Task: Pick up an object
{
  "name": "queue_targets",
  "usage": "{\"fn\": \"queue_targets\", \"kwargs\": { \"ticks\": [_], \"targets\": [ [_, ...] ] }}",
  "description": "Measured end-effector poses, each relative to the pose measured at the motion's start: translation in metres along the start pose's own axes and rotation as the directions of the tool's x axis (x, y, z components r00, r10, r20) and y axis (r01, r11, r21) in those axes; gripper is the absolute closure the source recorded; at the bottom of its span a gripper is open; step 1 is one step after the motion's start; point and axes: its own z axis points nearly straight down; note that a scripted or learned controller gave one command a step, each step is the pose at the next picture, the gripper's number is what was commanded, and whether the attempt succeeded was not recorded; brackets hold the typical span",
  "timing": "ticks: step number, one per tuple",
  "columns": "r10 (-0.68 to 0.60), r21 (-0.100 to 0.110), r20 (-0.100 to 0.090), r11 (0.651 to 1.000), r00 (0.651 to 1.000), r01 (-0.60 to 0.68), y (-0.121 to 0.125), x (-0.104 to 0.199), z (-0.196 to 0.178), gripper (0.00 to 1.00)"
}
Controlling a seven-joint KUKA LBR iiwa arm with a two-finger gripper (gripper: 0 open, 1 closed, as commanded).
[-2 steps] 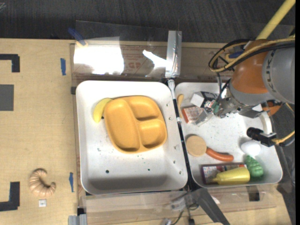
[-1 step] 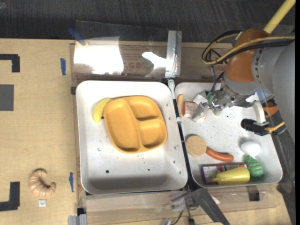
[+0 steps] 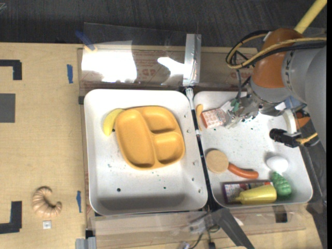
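My gripper (image 3: pixel 234 112) hangs low over the back left part of the right bin (image 3: pixel 298 154). It sits right against the right end of a small red and white box (image 3: pixel 211 118); whether it touches the box I cannot make out. Further forward in this bin lie a tan round disc (image 3: pixel 217 161), an orange sausage (image 3: pixel 243 171), a white egg (image 3: pixel 278 164), a green toy (image 3: pixel 281 185) and a yellow bottle (image 3: pixel 257 193) on a purple box (image 3: pixel 230 191).
The left bin (image 3: pixel 98 154) holds an orange divided plate (image 3: pixel 149 136) with a yellow banana (image 3: pixel 109 120) at its left edge. A thin orange piece (image 3: pixel 199 110) lies by the divider. A tan croissant (image 3: pixel 46 201) rests on the bench at the front left.
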Motion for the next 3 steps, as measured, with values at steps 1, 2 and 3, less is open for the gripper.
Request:
{"fn": "queue_targets", "kwargs": {
  "ticks": [1,2,3],
  "targets": [
    [0.153,-0.034,-0.003,0.988,0.988,-0.153,-0.0469,-0.0492,0.0109,1.00],
    [0.151,-0.035,-0.004,0.988,0.989,-0.151,-0.0461,-0.0481,0.0108,0.00],
    [0.151,-0.035,-0.004,0.988,0.989,-0.151,-0.0461,-0.0480,0.0108,0.00]
  ]
}}
